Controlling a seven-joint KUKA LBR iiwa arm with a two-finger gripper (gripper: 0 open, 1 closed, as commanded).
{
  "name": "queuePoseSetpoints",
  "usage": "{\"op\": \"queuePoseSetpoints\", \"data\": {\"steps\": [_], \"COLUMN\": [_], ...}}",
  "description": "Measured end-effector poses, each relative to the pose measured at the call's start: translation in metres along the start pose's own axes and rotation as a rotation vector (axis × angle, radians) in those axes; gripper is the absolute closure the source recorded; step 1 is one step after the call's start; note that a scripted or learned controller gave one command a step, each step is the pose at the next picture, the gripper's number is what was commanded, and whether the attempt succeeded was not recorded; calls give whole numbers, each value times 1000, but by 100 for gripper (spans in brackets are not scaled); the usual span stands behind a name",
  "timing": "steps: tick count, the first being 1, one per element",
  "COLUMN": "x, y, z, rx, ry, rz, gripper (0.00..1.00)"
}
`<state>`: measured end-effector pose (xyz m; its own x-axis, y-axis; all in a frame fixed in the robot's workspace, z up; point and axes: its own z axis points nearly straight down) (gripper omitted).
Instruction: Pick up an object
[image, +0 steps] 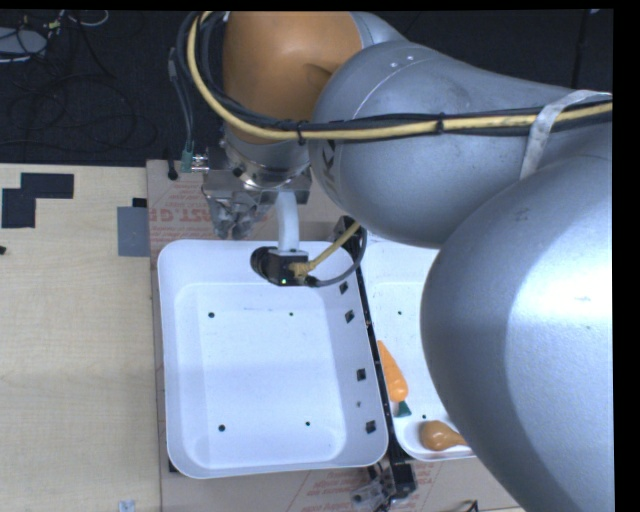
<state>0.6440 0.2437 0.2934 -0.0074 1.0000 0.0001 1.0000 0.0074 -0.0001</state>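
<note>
Orange carrot-shaped object (393, 374) lies against the right bin's (420, 300) left wall.

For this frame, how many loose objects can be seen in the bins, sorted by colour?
Orange: 1, the carrot-shaped piece at the right bin's left wall.
Tan: 1, the rounded lump at that bin's near edge.
Dark green: 1, a small bit between them; too small to identify.
Total: 3 visible. The arm hides most of the right bin, so more may lie beneath it.
</note>
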Motion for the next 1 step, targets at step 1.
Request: {"op": "queuePoseSetpoints", "data": {"steps": [1], "x": [-1], "y": [-4], "z": [162], "rx": [16], "ry": [-6], "rz": [7], "gripper": [100]}}
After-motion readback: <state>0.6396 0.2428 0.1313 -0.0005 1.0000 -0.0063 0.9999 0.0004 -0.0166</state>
